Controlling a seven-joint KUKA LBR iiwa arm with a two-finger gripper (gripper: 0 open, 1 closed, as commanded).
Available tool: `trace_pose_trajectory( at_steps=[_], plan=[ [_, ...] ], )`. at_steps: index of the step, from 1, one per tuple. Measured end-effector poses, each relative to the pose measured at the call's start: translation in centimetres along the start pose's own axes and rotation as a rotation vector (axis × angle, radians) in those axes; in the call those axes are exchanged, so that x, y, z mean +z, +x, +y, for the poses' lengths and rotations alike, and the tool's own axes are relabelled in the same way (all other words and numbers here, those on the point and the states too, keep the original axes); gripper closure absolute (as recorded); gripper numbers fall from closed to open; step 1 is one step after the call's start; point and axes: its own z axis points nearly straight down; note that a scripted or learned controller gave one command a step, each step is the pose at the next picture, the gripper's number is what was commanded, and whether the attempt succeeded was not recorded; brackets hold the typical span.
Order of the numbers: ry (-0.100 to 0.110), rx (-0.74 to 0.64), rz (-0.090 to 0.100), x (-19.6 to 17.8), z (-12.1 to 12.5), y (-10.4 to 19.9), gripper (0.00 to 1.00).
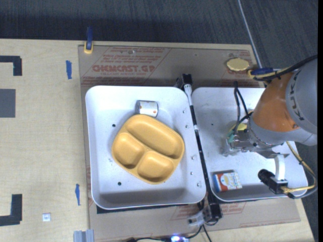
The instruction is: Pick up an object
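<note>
My gripper [233, 144] reaches down into the right bin [212, 105], near its middle, under the grey and orange wrist. A small yellow-green thing [241, 129] peeks out just beside the wrist, mostly hidden, and I cannot tell whether the gripper touches it. A small box [225, 180] with a blue, white and orange face lies flat at the bin's front edge, a little below and left of the gripper and apart from it.
The left bin [101, 135] holds a large yellow divided tray [147, 148] and a small white and grey object [147, 107] at the tray's far edge. A ridge [194, 135] separates the two bins. A tan disc [238, 64] lies on the cardboard behind the right bin.
</note>
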Motion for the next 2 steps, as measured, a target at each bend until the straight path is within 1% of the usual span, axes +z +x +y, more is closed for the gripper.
trace_pose_trajectory(
  at_steps=[1,2],
  plan=[
    [0.012,-0.003,0.012,0.0,4.5,-9.1,1.00],
    [0.003,-0.001,0.000,0.1,10.4,-3.4,1.00]
  ],
)
